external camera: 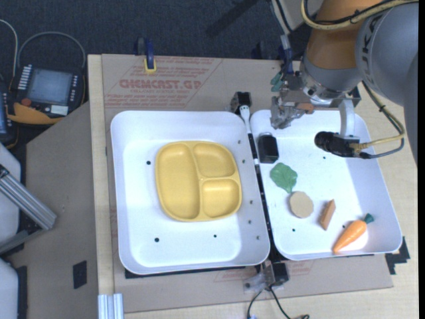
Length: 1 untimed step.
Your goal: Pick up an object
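Cardboard-topped counter (pixel 99 178), two white bins. Left bin (pixel 133 231): yellow divided plate (pixel 198 179), rigid, too broad to pinch. Right bin (pixel 378 198), near end: carrot (pixel 350 235), light, hard, slick; take midbody. Beside it green leaf piece (pixel 284 176), tan disc (pixel 301 205), brown wedge (pixel 327 214). Gripper (pixel 287 115) over far-left corner; jaws' state: cannot tell.

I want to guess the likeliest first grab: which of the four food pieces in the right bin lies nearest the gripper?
The green leafy piece. It lies closest below the gripper; the round tan piece, brown piece and carrot sit farther toward the front.
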{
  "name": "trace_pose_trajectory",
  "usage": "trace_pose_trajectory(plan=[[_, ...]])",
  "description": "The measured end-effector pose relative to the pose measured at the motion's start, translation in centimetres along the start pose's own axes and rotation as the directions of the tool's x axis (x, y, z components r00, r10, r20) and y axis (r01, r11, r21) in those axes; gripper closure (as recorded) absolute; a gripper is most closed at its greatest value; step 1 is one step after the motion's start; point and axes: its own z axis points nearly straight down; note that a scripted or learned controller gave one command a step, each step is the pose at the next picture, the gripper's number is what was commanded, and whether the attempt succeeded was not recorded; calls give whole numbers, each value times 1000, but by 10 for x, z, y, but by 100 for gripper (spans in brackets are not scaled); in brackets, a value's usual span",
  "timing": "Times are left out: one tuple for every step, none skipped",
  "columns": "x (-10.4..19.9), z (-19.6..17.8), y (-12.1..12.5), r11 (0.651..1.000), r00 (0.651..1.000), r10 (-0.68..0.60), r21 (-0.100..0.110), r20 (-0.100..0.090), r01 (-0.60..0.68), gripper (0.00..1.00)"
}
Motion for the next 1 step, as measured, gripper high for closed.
trace_pose_trajectory(plan=[[55, -9, -8, 1000, 1000, -1, -2, -1, 1, 100]])
